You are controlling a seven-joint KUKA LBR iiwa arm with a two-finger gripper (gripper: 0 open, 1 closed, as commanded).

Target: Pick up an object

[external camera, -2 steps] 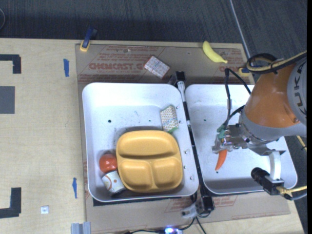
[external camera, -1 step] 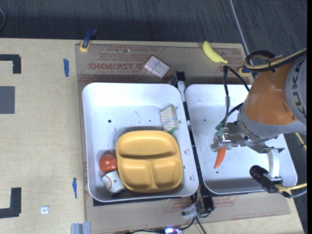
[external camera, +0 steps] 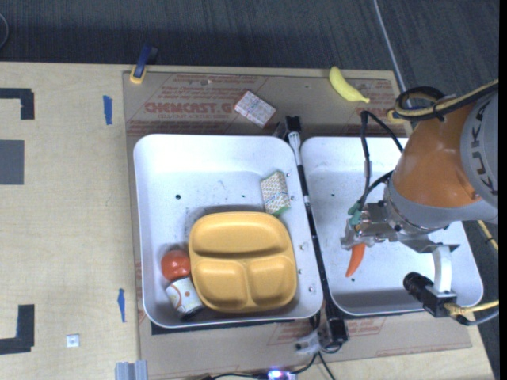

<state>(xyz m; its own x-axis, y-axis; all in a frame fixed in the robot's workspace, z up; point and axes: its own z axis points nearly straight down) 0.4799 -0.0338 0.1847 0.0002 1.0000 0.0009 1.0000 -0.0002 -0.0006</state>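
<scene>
A small orange carrot [external camera: 354, 261] hangs point-down over the right bin [external camera: 333, 172], its top end between the fingers of my gripper [external camera: 359, 240]. The gripper is shut on the carrot, near the middle of the bin, with the grey and orange arm [external camera: 436, 180] reaching in from the right. The carrot's tip is just above the bin floor, or touching it; I cannot tell which.
The left bin [external camera: 158, 165] holds a yellow divided plate [external camera: 242, 260], a red ball [external camera: 174, 264], a white and orange cup [external camera: 184, 295] and a small patterned box [external camera: 275, 191]. A banana [external camera: 347, 85] and a flat packet [external camera: 253, 108] lie on the board behind the bins.
</scene>
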